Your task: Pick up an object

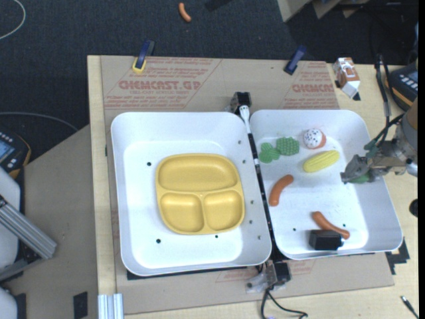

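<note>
The right bin (pixel 378 212) holds several toy foods. A green leafy piece (pixel 279 149), a red-and-white ball (pixel 313 137) and a yellow corn cob (pixel 321 161) lie toward its back. An orange sausage (pixel 281 189) lies near the left wall. A second sausage (pixel 330 224) lies at the front beside a black block (pixel 325 240). My gripper (pixel 352 172) hangs low at the bin's right side, just right of the corn, with nothing seen in it.
The left bin (pixel 133 178) holds a yellow divided plate (pixel 199 193). Blue clamps (pixel 143 55) (pixel 295 60) stand on the bench's back edge, with a small box (pixel 346 75) at the back right. Cables run along the right side.
</note>
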Available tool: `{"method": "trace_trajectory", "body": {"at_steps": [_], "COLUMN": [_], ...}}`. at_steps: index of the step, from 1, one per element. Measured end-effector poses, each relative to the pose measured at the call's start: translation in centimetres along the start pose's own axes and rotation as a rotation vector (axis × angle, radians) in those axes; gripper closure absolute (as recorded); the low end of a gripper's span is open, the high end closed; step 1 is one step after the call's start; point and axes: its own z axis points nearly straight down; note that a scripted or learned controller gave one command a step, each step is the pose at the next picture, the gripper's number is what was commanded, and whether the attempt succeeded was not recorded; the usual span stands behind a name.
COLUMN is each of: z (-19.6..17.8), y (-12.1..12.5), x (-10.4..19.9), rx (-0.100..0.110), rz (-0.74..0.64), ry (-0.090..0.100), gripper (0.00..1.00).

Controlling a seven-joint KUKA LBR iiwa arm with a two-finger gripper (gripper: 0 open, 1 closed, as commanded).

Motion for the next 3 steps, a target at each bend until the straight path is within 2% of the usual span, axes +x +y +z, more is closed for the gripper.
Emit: {"method": "trace_trajectory", "body": {"at_steps": [2, 3], "z": [1.8, 2.0], "y": [2.8, 4.2], "x": [10.5, 16.0], "rx": [0.007, 0.002], "rz": [-0.005, -0.006], "ry": [0.005, 0.004], "gripper": [1.00, 1.00]}}
